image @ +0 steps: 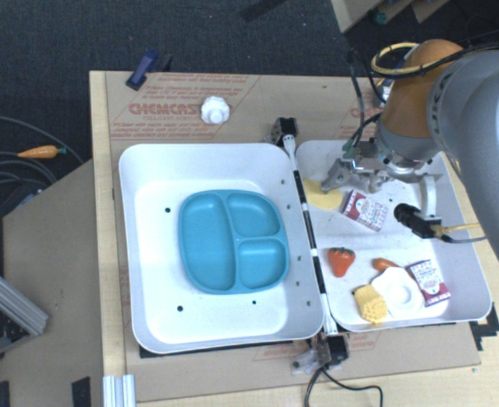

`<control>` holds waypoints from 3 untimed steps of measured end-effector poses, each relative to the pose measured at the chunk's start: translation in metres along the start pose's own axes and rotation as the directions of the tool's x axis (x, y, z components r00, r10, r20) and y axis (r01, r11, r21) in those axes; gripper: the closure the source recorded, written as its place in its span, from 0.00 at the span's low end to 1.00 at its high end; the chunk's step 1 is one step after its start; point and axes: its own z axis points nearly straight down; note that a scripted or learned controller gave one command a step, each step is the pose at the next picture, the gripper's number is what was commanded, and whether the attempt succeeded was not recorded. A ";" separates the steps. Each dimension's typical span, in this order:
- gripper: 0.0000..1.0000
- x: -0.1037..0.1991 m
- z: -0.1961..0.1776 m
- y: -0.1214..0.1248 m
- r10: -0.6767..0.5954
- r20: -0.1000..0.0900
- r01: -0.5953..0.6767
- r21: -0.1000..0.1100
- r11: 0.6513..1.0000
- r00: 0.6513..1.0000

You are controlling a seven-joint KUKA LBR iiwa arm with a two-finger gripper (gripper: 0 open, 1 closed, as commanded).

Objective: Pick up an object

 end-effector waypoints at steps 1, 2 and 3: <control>1.00 0.000 -0.011 0.001 -0.002 0.001 0.002 -0.003 1.000 1.000; 0.00 0.000 -0.011 0.001 -0.002 0.001 0.002 -0.002 1.000 1.000; 0.00 0.014 0.000 0.019 -0.001 0.000 0.001 -0.001 1.000 1.000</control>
